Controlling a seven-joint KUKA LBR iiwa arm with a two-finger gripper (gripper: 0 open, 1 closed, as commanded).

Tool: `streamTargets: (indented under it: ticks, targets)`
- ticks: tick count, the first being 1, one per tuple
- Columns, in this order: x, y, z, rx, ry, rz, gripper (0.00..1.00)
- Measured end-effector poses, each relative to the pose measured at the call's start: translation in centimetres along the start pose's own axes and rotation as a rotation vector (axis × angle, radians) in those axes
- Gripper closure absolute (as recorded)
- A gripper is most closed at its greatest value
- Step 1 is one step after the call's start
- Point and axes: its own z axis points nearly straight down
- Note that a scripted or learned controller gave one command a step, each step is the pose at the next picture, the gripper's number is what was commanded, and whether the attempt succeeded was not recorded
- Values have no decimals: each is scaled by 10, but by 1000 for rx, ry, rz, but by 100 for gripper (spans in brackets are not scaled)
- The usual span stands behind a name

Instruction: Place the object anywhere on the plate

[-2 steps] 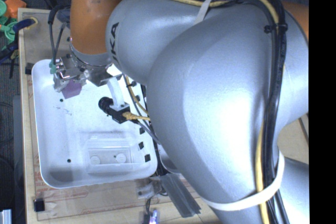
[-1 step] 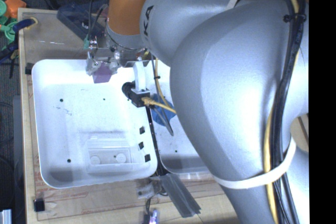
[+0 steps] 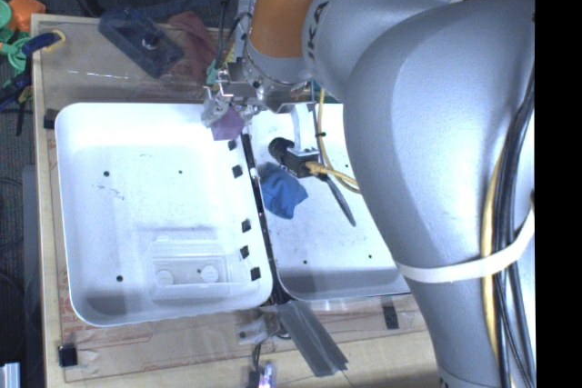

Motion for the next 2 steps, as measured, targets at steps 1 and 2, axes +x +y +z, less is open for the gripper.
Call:
streamTargets:
  ticks: [1,2]
  targets:
    - [169,2,-56,0,0,46,100]
    - [186,-55,-75,2,-1,-173,100]
